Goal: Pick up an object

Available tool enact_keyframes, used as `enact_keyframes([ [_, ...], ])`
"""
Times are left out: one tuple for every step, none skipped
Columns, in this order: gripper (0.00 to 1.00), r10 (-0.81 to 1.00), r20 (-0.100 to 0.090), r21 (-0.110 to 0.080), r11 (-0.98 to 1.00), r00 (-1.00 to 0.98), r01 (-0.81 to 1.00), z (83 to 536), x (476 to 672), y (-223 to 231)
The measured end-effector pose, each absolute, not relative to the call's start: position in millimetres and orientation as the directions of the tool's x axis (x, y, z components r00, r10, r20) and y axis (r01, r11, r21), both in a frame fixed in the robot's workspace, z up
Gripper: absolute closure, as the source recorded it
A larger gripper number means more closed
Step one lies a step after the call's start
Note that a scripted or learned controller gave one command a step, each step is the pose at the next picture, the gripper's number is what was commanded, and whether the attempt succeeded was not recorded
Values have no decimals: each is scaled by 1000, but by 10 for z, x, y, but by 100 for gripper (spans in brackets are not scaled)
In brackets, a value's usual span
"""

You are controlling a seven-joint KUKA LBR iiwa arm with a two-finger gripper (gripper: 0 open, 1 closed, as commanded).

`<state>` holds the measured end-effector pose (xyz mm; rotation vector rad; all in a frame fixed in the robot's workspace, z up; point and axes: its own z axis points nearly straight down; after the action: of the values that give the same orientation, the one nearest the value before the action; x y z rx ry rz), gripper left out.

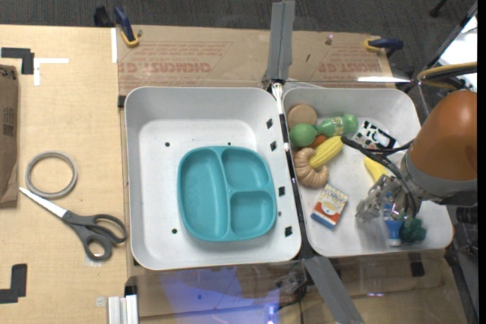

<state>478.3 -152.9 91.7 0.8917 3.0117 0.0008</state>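
— Where's the arm at?

— Reaching in from the right, with its tool (386, 202) low in the right bin (357, 243), near the front right corner. It's a tangle of metal from here; I can't tell whether it's open or closed, or whether anything sits in it.

— What's around it?

— A blue and dark green toy (405, 230) just beside it, toward the front wall. A yellow piece (374, 167) lies just behind the tool. A small carton (329, 207) lies near the bin's middle, apart from the tool.

— And the rest?

— At the back left of that bin, a corn cob (326, 152), a green round fruit (304, 135) and a croissant (311, 167) huddle together. The left bin (152, 163) holds a teal divided plate (226, 193). Scissors (80, 224) and a tape roll (51, 174) lie on the worktop (53, 110), off to the left.
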Motion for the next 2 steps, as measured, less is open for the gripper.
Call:
enact_keyframes([
  [100, 408, -3, 0, 913, -913, 408, 2227, 4791, -2182],
  [100, 178, -36, -7, 984, -983, 178, 1190, 4878, -2165],
])
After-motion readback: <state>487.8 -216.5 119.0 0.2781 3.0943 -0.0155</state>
